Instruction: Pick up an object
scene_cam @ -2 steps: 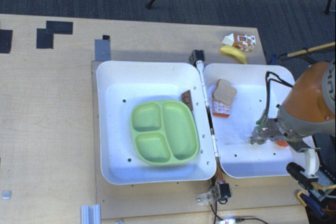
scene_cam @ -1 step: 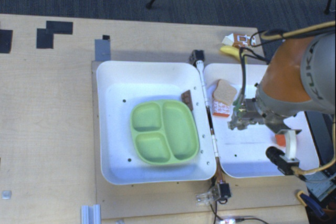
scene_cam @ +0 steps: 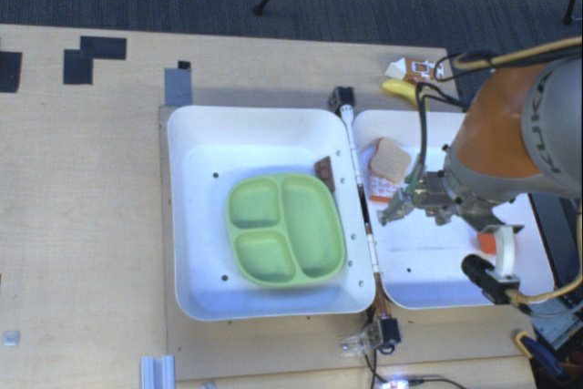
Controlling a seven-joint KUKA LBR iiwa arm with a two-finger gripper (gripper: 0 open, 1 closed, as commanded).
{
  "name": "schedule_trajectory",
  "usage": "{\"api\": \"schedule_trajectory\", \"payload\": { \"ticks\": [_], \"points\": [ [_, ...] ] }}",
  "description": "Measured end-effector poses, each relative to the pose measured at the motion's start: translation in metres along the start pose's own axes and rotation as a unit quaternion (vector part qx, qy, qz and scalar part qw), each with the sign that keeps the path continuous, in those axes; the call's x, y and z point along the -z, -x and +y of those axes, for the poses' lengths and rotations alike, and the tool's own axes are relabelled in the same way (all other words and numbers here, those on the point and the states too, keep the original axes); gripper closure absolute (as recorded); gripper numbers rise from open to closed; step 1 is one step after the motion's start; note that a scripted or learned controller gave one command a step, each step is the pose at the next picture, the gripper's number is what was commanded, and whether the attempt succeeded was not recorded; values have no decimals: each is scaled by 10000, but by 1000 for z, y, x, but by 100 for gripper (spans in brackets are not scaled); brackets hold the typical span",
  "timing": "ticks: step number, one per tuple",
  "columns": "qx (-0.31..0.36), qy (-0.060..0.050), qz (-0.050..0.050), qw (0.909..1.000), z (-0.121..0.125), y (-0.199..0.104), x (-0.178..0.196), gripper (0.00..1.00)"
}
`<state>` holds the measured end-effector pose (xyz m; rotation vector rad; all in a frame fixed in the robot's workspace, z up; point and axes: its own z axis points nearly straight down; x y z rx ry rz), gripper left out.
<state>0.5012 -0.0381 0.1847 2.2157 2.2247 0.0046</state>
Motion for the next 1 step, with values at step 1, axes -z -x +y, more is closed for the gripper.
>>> {"api": "schedule_trajectory", "payload": {
  "ticks": [1],
  "points": [
    [-7, 17, -5, 10000, 6, 48, -98, 0]
  ]
}}
